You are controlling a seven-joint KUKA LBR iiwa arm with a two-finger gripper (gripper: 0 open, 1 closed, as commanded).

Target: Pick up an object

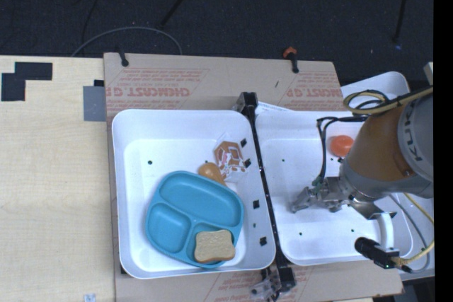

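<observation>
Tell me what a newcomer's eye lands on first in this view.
First, the bright blue divided tray in the left bin, with a tan sponge-like block in its near compartment. Next, the grey and orange arm over the right bin, its gripper low above the floor, beside an orange ball.

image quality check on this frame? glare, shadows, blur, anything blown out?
Camera view: both white bins are bright, the left bin near clipping but with no hard glare spot; shadows are soft, faint under the blue tray; the gripper is slightly soft, its fingers hard to resolve; the floor behind the bench is very dark; the whole frame is low in resolution.
</observation>
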